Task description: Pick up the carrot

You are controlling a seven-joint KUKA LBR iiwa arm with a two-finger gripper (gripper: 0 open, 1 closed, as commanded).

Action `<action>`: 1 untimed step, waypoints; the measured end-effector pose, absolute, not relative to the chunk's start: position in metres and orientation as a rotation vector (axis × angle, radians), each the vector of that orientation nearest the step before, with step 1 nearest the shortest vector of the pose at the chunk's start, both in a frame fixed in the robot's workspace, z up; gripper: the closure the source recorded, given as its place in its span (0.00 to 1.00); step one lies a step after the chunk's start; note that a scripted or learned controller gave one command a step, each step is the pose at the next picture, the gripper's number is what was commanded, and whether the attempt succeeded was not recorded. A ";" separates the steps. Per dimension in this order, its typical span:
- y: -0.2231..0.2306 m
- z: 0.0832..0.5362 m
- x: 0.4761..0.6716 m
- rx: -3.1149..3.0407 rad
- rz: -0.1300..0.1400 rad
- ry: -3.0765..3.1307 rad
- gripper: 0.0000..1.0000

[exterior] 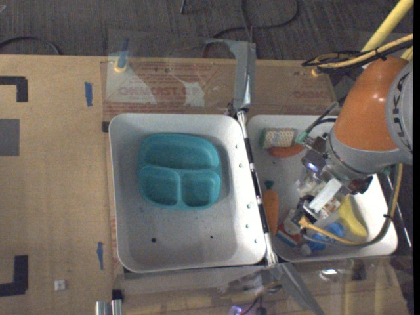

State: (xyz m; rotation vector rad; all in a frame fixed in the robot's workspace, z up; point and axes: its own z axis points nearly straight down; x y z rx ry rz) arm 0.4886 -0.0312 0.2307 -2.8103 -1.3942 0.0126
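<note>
The gripper (296, 220) hangs low in the right bin (387, 241); whether it is spread or closed cannot be told. The carrot (270, 209) lies just to its left, against the bin wall. Risk: a descent here lands on neighbouring toys (328, 231), or the wall blocks one side.

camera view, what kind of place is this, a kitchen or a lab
Most likely a robotics lab or test cell, not a kitchen. A grey and orange arm reaches over two white bins on a plywood bench marked with tape, loose cables lie on the carpet, and the food looks like toys.
</note>
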 end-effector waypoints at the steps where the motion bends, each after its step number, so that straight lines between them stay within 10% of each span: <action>1: 0.108 0.159 0.494 -2.873 0.015 -1.264 1.00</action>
